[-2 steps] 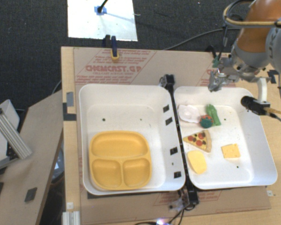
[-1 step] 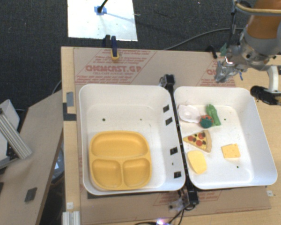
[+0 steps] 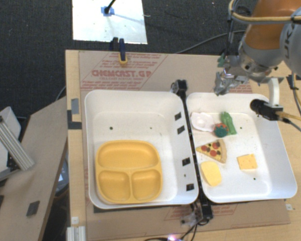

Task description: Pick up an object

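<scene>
- The bench (image 3: 140, 64) carries two shallow white bins side by side; the claw (image 3: 223, 86) hangs over the far rim of the right bin (image 3: 281, 149), with the grey arm (image 3: 271, 29) and its orange band rising behind it to the right.
- The left bin (image 3: 135, 114) lies well off to the claw's left and nearer the camera; the yellow divided tray (image 3: 129, 170) in it is the biggest single item, far from the claw.
- Every smaller candidate for picking sits in the right bin, below the claw in this view, that is, nearer the camera than it.
- Nearest are a white crumpled piece (image 3: 202, 120), down and slightly left of the claw, and a green leafy toy (image 3: 228, 121) almost straight below it, with a teal and red ball-like toy (image 3: 220, 130) touching the green one's lower end.
- Further from the claw come the pizza slice (image 3: 213, 150), then the yellow oval piece (image 3: 211, 173) and the cheese square (image 3: 247, 161), the last down and to the right.
- Whether the claw is spread or closed I cannot tell at this size and angle; nothing can be seen in it.
- Judged step: the approach, before any grasp, since all the objects rest on the bin floor.
- The next move calls for choosing one target, most likely the green toy or the white piece, carrying the claw inward over it and descending squarely; the green toy and ball touch, so a sloppy descent could catch both or nudge either aside.
</scene>
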### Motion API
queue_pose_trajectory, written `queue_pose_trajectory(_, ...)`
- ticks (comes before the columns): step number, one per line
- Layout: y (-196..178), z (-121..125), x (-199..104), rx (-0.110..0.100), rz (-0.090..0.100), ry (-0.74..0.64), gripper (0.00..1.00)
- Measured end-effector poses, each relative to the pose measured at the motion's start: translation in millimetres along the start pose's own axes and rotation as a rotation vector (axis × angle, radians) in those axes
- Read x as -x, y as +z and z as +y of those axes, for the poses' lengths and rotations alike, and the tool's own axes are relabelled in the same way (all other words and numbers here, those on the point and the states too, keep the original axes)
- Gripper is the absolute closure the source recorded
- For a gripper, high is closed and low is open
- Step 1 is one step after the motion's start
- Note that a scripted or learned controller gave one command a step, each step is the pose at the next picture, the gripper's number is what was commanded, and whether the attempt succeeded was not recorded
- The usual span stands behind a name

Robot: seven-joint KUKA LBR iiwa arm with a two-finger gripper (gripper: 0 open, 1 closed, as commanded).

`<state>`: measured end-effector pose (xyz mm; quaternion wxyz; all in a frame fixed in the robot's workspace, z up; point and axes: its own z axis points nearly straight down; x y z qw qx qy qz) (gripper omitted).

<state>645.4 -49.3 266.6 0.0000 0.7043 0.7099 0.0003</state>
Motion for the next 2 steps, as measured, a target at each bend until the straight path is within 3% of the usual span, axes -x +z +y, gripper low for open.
queue_pose_trajectory(2,28.9,-7.3,-110.4,0.000,0.000,0.000,1.00)
